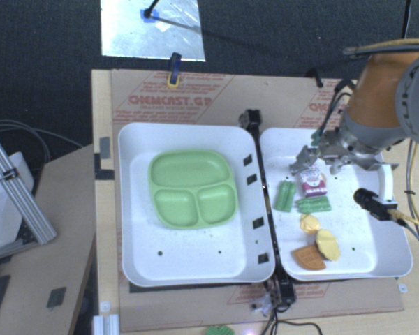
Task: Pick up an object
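Pink packet (312, 182) lies just below the hand (309, 158), whose grip I cannot tell

Your left bin (133, 208) held a green divided plate (193, 188), lying flat near its middle. Black clips (255, 201) ran along the seam between the two bins. Behind them on the surface (216, 93), a yellow and blue clamp (174, 70) sat at the edge, just before a shiny metal sheet (152, 18).

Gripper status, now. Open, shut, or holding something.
Gripper: cannot be told from this view. It sits low in the right bin, just above the pink-and-white packet; nothing is seen held.
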Controlling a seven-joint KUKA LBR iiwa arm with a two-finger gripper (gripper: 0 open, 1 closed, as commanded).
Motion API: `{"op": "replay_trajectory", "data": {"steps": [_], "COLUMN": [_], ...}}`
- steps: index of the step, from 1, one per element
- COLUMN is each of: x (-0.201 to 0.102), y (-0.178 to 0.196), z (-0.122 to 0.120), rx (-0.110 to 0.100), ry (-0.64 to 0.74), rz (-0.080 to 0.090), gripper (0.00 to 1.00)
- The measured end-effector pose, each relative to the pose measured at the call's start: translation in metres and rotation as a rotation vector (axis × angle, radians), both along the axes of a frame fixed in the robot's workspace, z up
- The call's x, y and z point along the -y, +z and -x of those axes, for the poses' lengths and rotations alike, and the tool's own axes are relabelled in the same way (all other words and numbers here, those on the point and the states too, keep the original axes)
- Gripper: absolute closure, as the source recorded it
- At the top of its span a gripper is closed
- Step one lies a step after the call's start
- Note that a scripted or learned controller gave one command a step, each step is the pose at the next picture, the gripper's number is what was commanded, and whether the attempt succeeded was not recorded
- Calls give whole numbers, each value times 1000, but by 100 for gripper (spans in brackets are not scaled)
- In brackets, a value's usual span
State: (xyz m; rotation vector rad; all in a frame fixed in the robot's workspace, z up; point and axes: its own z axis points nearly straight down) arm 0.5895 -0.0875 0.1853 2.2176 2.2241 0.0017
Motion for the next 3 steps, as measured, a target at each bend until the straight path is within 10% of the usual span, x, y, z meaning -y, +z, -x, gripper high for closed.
{"op": "replay_trajectory", "data": {"steps": [1, 2, 3], "x": [35, 33, -36], "y": [-103, -87, 5], "z": [37, 33, 3], "rx": [-9, 1, 9], "ry": [-6, -2, 8], "rz": [0, 0, -1], "gripper": [0, 100, 100]}}
